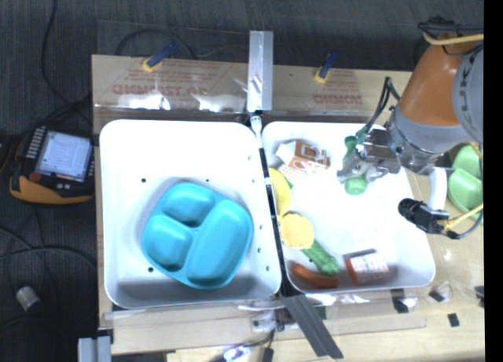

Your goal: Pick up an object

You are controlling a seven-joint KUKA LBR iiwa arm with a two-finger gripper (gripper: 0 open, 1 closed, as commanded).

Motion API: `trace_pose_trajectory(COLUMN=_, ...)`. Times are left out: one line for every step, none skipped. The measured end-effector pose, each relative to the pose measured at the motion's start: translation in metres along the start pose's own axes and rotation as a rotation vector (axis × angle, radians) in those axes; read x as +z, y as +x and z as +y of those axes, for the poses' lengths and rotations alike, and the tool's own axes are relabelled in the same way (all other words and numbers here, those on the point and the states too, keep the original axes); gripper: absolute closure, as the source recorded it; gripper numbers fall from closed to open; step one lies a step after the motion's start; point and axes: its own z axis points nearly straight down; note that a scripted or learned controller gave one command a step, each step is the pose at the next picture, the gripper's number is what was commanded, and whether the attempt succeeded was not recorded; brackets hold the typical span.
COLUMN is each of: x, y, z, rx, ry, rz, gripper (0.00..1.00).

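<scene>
Gripper (359, 170) low over the right bin (409, 274), a small green object (356, 186) right at its tip; cannot tell whether it is gripped or just touched. Nothing visibly lifted clear, so the pick looks unfinished. Other candidates lie down-left of the gripper: yellow pieces (297, 231), a red-labelled box (368, 266); a blue divided tray (196, 233) far left.

Left bin (126, 195) contains a blue sectioned tray (196, 232). Right bin (385, 227) contains a yellow piece (297, 231), a green piece (321, 258), a red item (314, 276) and a small box (368, 266). The gripper (357, 172) sits above a green object (356, 186) in the right bin.
</scene>
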Motion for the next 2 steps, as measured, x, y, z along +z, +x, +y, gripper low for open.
trace_pose_trajectory(x=-0.039, y=0.018, z=0.008, rx=-0.021, ry=0.0, rz=0.001, gripper=1.0)
trace_pose_trajectory(x=-0.012, y=0.028, z=0.027, rx=-0.024, ry=0.001, rz=-0.002, gripper=1.0)
